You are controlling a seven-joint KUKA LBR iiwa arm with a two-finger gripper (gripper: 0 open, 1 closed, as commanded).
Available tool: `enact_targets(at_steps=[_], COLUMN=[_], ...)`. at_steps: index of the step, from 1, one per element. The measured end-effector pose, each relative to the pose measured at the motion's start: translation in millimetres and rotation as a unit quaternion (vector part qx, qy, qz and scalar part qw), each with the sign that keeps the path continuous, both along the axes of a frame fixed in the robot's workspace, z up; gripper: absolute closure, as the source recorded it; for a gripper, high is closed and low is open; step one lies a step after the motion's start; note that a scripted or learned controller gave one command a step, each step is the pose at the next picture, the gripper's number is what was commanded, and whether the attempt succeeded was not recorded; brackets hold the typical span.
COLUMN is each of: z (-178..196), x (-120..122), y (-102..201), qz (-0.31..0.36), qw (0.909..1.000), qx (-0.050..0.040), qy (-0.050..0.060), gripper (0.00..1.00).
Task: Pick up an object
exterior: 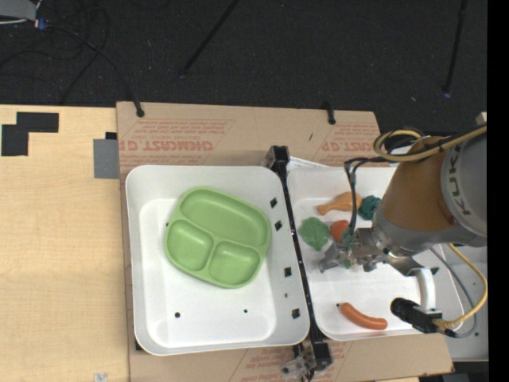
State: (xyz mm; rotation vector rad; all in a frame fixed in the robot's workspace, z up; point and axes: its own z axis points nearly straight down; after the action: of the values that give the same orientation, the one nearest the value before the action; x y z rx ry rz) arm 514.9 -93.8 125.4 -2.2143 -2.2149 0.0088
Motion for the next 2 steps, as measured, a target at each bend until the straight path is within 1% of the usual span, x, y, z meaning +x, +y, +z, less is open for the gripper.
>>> enact_targets(at_steps=[1, 2], z=[13.2, 75.8], x=[1.1, -1.0], y=[-2.2, -3.9], qz=[-0.003, 0.000], qw=[1.0000, 1.0000], qx=[-0.0006, -0.0014], qy=[-0.002, -0.006], gripper=[1.00, 1.00])
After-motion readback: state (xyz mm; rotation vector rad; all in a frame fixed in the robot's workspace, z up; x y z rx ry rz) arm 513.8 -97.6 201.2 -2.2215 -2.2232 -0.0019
